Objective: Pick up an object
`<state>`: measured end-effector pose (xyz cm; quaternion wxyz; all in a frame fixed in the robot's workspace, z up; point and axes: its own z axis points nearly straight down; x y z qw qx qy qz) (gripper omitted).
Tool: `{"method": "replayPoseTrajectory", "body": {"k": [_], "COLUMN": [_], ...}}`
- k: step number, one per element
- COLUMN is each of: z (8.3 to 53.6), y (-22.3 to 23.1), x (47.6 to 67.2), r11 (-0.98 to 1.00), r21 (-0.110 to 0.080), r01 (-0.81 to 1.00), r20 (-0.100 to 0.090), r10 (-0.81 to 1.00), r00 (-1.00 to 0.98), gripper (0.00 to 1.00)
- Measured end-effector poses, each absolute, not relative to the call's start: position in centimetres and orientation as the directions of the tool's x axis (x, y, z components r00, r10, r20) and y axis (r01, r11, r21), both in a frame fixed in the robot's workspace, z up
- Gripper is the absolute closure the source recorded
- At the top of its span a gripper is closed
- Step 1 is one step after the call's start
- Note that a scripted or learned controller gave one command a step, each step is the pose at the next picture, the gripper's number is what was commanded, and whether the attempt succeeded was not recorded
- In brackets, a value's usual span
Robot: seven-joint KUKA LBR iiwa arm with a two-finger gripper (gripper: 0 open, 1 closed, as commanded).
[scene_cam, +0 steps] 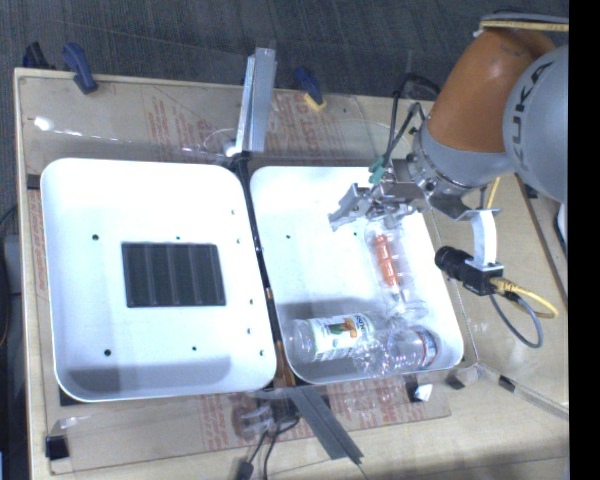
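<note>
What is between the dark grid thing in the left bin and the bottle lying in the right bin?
From the camera view, bare white bin floor, then the two bins' touching walls, separate the dark grid from the bottle.

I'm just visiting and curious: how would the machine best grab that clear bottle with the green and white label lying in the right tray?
Probably across the labelled middle of the bottle, coming straight down from above. It lies on its side along the right bin's near wall, so its round body offers two open flanks there, though the crumpled clear bottle beside it crowds one end.
</note>
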<state>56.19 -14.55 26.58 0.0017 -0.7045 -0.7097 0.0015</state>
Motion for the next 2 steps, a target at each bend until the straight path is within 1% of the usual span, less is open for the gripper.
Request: {"method": "replayPoseTrajectory", "body": {"k": [1,2], "z": [26.6,20.8], "y": [-14.6,-21.1], "x": [56.2,57.1], "r11": [0.007,-0.087], "r21": [-0.004,-0.008], "r01": [1.0,0.996], "r20": [0.0,0.0], "r10": [1.0,0.996], "r00": [-0.007,0.087], "gripper": [0.0,0.0]}}
